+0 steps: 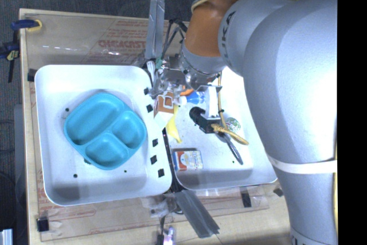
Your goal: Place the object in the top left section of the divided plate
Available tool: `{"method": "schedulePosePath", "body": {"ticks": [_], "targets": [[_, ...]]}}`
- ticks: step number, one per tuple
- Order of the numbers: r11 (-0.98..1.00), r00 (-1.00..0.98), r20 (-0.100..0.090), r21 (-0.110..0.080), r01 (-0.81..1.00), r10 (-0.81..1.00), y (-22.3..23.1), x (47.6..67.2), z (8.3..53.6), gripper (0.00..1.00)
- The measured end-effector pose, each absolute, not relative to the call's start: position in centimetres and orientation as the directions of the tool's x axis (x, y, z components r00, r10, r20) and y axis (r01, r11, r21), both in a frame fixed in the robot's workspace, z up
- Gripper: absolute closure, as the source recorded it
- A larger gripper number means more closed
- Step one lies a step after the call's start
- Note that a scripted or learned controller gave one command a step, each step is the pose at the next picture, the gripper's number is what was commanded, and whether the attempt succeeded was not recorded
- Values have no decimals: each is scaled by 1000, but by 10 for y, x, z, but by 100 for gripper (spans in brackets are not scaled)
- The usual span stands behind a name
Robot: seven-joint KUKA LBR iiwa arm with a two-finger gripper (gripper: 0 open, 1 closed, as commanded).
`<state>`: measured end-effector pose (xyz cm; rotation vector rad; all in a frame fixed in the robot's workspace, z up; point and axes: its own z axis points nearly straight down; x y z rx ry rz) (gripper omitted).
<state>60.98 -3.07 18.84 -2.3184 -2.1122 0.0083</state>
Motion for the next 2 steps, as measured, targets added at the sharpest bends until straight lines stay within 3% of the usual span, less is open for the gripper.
{"method": "schedulePosePath", "body": {"ticks": [1, 2], "targets": [[-223, 223, -3, -10, 975, 975, 18, 554, 188, 100], [-224, 224, -3, -9, 975, 975, 17, 554, 188, 0]]}}
